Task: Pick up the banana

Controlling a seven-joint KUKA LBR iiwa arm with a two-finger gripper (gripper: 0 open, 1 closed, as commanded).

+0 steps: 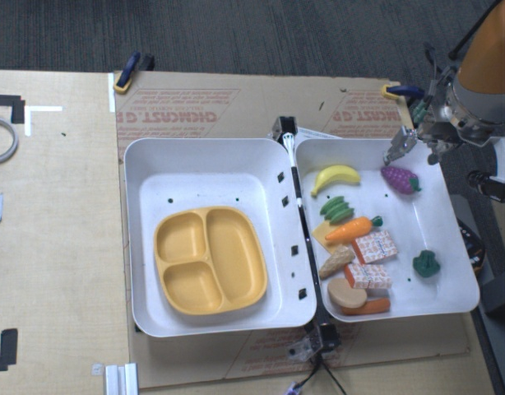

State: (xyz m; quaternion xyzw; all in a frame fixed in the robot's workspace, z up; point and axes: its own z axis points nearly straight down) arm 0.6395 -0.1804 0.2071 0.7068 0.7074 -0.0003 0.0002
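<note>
So the banana [335,176] is sitting in the right bin [447,220], up toward the far-left corner, curved with its ends pointing down toward the near side. It's lying flat on the bin floor with nothing on top of it. There's a bit of bare white floor between it and the far wall, and the left wall is near but not touching as far as I can see.

Just below it toward the near edge is a green pepper-ish thing [336,210], close but with a small gap. Then an orange carrot [349,230] lying slantwise, and under that a crowded pile by the near-left corner: two little red and white boxes [373,247], a bread-looking piece [335,262] and a round tan thing [348,295] right at the near edge.

To the banana's right there's open floor, then a purple bunch of grapes [400,178] near the far-right corner. A green broccoli [426,263] sits alone by the right wall, lots of empty floor around it.

The gripper [417,145] hangs over the far-right corner of the right bin, just above the grapes and well apart from the banana. Its fingers look spread with nothing between them, though the angle is a bit poor so take that loosely.

The left bin [145,188] holds a yellow divided plate [210,258], closer to the near edge, with free room along the far wall.
</note>
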